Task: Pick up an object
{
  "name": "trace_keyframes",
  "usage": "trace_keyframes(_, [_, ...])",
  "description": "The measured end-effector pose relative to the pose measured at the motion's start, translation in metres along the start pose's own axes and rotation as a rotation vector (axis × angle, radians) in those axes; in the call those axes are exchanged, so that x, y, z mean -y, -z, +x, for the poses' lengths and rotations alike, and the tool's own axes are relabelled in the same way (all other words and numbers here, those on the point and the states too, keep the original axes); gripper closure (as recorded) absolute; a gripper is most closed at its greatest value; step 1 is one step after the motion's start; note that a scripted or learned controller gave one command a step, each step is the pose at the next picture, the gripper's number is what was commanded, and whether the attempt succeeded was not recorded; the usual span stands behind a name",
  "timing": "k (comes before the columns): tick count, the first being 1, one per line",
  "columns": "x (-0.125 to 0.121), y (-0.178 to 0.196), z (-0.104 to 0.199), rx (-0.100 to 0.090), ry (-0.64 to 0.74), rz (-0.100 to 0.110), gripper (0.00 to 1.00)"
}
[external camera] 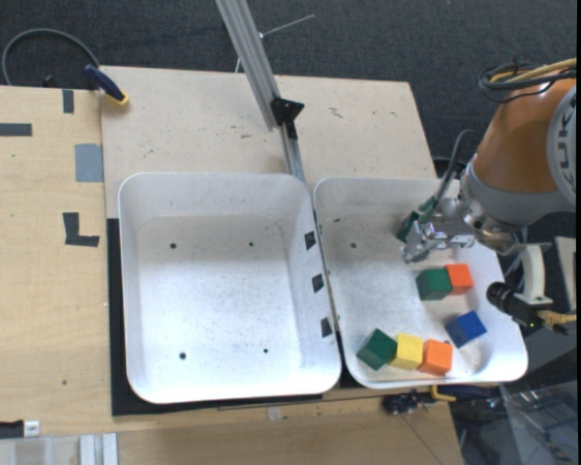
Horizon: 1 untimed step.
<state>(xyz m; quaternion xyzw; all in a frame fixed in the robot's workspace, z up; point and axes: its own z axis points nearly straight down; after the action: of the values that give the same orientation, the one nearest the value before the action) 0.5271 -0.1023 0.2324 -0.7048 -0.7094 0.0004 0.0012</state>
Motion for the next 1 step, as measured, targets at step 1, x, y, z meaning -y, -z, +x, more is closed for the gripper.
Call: trace_keyframes(1, [-0.0205,0.0076,0.0536,-0.001,0.000,-0.002,1.00])
